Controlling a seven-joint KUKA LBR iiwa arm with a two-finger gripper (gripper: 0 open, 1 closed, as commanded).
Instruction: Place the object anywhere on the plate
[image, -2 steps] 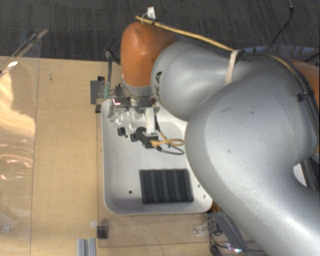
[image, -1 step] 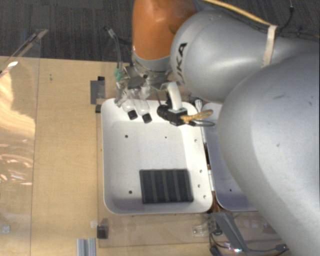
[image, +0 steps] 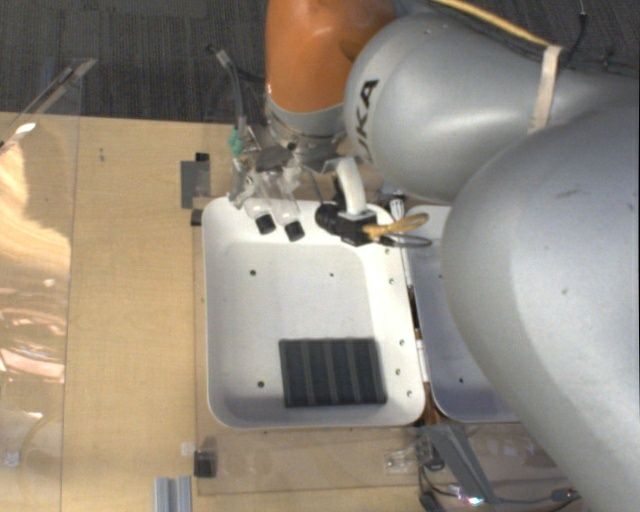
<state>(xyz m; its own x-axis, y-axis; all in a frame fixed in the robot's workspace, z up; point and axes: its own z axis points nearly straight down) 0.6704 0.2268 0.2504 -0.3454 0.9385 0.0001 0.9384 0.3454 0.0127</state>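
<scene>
- A grey robot arm (image: 480, 120) reaches over the tabletop (image: 130, 300). Its end effector (image: 278, 226) is poised at the far end of the left bin (image: 215, 330), fingers spread apart with nothing between them.
- The black ribbed block (image: 332, 372), the thing to be moved, lies flat in the same bin, well apart from the end effector. It is toward the camera from the end effector and a little toward the arm's side, close to the bin's near wall.
- The right bin (image: 440, 350), on the arm's side of the end effector, is largely hidden behind the arm.
- Likely trouble: the block looks wide and low, so the spread fingers may fail to span it. They could also skid along the ribs and close on air.
- Also possible: a descent near the block's front edge could knock a finger against the bin wall, which sits just past that edge.
- A thin pinch on one edge could let the block tilt and slip during the carry, dropping it short of the plate.
</scene>
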